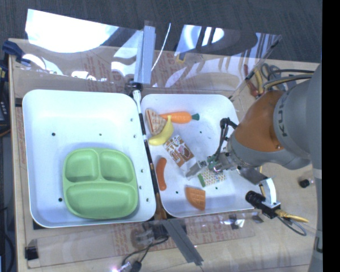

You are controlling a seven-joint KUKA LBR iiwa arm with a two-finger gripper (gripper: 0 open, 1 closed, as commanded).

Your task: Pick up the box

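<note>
Box (178,151), brown and white, was seen lying flat near the middle of the right bin (215,103), its long axis running diagonally from upper left to lower right, just below the banana (163,135). The end effector (211,171) was placed low in that bin, to the lower right of the box, over a small green-and-white packet (211,178); whether it was open or closed could not be told. A green divided tray (100,183) was set in the left bin (39,129).

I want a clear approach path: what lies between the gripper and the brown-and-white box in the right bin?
In the camera view, only bare white bin floor separates the gripper from the box; a small green-and-white item lies right beside the gripper, off that line.
</note>
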